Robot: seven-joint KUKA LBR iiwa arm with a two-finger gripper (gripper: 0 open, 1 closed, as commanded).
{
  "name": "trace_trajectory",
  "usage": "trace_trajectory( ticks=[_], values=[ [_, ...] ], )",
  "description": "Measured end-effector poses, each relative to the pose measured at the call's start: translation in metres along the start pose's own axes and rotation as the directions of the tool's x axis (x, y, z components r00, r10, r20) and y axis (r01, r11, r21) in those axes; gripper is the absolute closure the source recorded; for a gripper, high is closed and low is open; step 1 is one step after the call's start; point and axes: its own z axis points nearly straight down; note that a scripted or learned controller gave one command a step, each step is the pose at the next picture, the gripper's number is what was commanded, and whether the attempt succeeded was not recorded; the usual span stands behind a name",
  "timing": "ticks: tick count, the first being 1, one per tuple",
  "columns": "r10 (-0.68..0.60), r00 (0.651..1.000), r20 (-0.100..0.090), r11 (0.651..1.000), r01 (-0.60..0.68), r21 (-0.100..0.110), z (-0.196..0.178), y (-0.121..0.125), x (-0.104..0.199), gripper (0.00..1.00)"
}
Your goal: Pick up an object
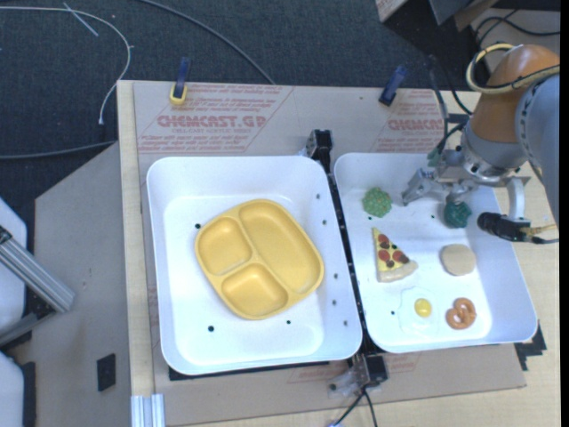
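The arm is reaching into the right bin (pixel 524 314) from the right, its gripper (pixel 442 188) spread wide and holding nothing, apparently low at the bin's upper part. Candidate items are lying close: a green broccoli piece (pixel 378 202) to one side, a darker green piece (pixel 457 213) just beside the other finger. The approach step is in hand; next, centring over one item, then closing.
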Motion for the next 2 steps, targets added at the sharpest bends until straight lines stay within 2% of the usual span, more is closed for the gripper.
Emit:
trace_trajectory(
  ticks=[1, 2],
  values=[
    [-0.001, 1.0, 0.002, 1.0, 0.001, -0.008, -0.016, 0.002, 0.0, 1.0],
    [0.0, 1.0, 0.003, 1.0, 0.0, -0.011, -0.06, 0.005, 0.0, 1.0]
  ],
)
